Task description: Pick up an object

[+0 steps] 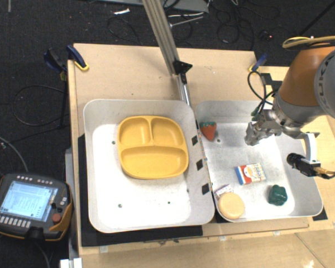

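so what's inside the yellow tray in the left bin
Nothing shows in the yellow tray: all three compartments look bare. The bin floor directly beneath it is covered.

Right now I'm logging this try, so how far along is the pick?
Nothing looks picked yet: the strawberry, the small carton, the green object and the round tan piece all lie in the right bin. The gripper hangs over that bin, above bare floor. Choosing, grasping and lifting remain.
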Robot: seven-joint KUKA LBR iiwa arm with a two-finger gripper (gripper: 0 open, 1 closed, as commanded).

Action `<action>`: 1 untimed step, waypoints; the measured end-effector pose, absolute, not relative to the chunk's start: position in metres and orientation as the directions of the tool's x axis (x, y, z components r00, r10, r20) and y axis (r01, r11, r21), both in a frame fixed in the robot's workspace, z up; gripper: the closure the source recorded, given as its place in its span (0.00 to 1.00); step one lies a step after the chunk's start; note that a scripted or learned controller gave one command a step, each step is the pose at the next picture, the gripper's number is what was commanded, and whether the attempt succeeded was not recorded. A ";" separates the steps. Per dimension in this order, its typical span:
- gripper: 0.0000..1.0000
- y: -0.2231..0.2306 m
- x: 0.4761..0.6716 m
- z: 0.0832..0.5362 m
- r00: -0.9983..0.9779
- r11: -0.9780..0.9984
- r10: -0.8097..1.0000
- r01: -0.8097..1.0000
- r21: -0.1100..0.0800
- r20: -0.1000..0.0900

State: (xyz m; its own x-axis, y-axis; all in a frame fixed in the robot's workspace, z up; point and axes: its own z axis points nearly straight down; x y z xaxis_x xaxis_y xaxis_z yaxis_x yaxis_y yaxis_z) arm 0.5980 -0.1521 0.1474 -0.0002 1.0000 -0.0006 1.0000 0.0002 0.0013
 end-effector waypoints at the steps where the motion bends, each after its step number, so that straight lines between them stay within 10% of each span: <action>1: 1.00 -0.148 0.605 0.193 -0.003 0.003 1.000 1.000 0.006 -0.001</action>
